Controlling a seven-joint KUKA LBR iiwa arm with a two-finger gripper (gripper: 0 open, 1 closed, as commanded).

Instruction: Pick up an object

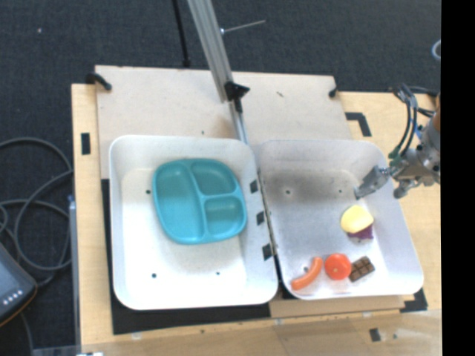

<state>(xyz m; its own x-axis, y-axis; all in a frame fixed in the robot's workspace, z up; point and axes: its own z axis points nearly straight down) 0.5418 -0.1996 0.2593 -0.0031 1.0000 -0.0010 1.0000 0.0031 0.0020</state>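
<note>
Reaching in from the right edge of the frame, the hand (pixel 386 182) hung over the upper right part of the right bin (pixel 312 176), its two fingers spread apart with nothing between them. One fingertip (pixel 365 188) pointed down and left toward the bin floor; the other sat nearer the bin's right rim.

Just below the hand lay a yellow object (pixel 356 218) resting on something purple (pixel 362 233), possibly a second item, though the view was too coarse to be sure. Along the lower edge of the same bin sat an orange curved piece (pixel 307 273), a red-orange ball (pixel 338 265) beside it, and a small brown block (pixel 361 268) to the ball's right.

At the centre left of the frame, the left bin (pixel 133 273) held a teal divided plate (pixel 199 200). Both bins stood on a pale wooden worktop (pixel 89 199), and a slanted metal rail (pixel 211 39) rose from the upper middle.
</note>
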